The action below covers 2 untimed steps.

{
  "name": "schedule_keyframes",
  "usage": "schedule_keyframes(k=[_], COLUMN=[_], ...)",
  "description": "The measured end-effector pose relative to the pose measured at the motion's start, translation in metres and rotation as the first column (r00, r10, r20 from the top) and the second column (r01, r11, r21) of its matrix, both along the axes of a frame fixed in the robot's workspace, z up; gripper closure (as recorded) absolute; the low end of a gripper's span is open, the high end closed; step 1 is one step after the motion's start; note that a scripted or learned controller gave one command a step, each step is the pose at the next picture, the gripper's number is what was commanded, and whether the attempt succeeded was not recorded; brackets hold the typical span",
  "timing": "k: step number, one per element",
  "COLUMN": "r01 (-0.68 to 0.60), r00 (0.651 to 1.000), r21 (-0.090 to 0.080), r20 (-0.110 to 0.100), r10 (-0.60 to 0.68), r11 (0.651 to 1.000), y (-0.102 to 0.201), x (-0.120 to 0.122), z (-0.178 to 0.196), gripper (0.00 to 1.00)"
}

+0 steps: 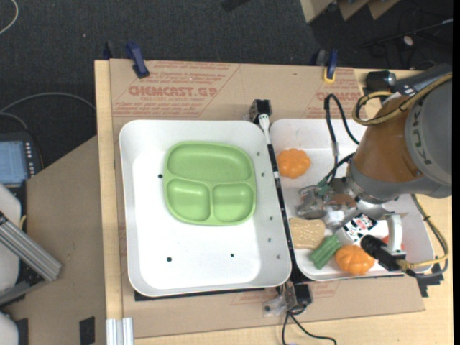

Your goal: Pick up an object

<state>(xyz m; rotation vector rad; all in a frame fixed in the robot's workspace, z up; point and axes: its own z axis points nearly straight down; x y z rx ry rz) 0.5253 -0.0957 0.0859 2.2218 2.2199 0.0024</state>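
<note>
The tool (pixel 314 201), its state impossible to tell, hangs low in the right bin (pixel 307 130) above a tan block (pixel 305 231). An orange fruit (pixel 293 162) lies just beyond it, a green piece (pixel 325 251) and small pumpkin (pixel 353 259) nearer the camera. The left bin (pixel 144 214) beside it holds a green divided plate (pixel 210 182).

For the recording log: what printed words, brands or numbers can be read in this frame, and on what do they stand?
"CHEMCAST G.P" in red on the brown protective sheet behind the left bin; smaller lines around it are too blurred to read.
The same red print repeats on the sheet behind the right bin, cut off and unreadable.
The small white item with dark marks in the right bin: unreadable.
</note>
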Motion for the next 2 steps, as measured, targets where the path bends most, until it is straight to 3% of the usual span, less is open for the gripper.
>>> schedule_keyframes(k=[1,2], r01=[0.000,0.000], r00=[1.000,1.000], r21=[0.000,-0.001], r20=[0.000,0.001], r10=[0.000,0.000], r11=[1.000,1.000], y=[0.000,0.004], x=[0.000,-0.016], z=[0.000,0.000], gripper=[0.00,0.00])
